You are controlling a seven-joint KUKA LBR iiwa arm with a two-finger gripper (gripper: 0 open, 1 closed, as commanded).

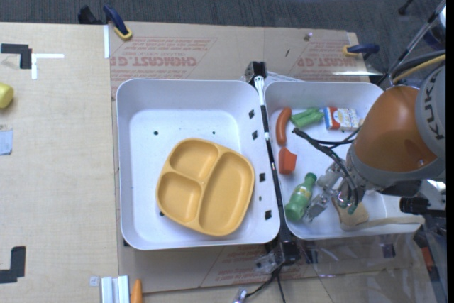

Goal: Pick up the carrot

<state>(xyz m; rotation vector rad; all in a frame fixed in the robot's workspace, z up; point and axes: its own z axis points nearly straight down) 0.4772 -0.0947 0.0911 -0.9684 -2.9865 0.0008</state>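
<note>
Carrot: orange stub in right bin, against its left wall, below a red sausage
Tray: yellow, three compartments, left bin
Gripper: low beside green bottle, fingers parted, holding nothing

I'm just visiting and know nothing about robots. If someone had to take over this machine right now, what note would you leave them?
Gripper: down low in the right bin, next to the green bottle. I can't tell what its fingers are doing, and I see nothing held.
Carrot: the short orange piece near the right bin's left wall, just below the hot dog. It lies apart from the gripper.
Left bin: has the yellow divided plate.
Done: nothing yet; the carrot is not picked up.
Left: move the gripper over to the carrot, grasp it, lift it.
</note>
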